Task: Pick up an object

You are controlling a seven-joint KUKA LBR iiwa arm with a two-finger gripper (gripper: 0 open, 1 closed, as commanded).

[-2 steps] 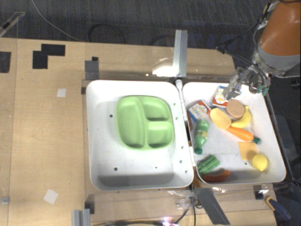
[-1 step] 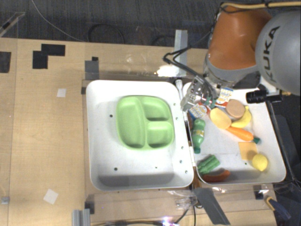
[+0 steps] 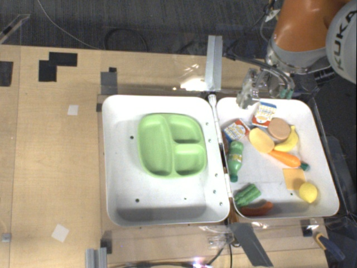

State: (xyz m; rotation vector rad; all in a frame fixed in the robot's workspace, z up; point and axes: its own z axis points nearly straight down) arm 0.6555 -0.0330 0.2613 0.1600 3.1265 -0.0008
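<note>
My gripper (image 3: 250, 94) hangs over the far left rim of the right bin (image 3: 323, 149), open, with nothing between its fingers. Just below it in the bin lie a small white carton (image 3: 264, 113) and a red-and-white packet (image 3: 235, 130). Further in are a yellow oval fruit (image 3: 261, 140), a brown round disc (image 3: 279, 129), a banana (image 3: 288, 142) and a carrot (image 3: 285, 159). A green bottle (image 3: 235, 159) lies along the bin's left wall. Near the front are a green vegetable (image 3: 247, 194), a red piece (image 3: 257, 208), a yellow slice (image 3: 294, 177) and a lemon (image 3: 308, 192).
The left bin (image 3: 120, 166) holds a green divided plate (image 3: 170, 144). A grey metal post (image 3: 213, 60) stands behind the divider between the bins. The arm's orange band (image 3: 301, 15) looms above the right bin's far corner.
</note>
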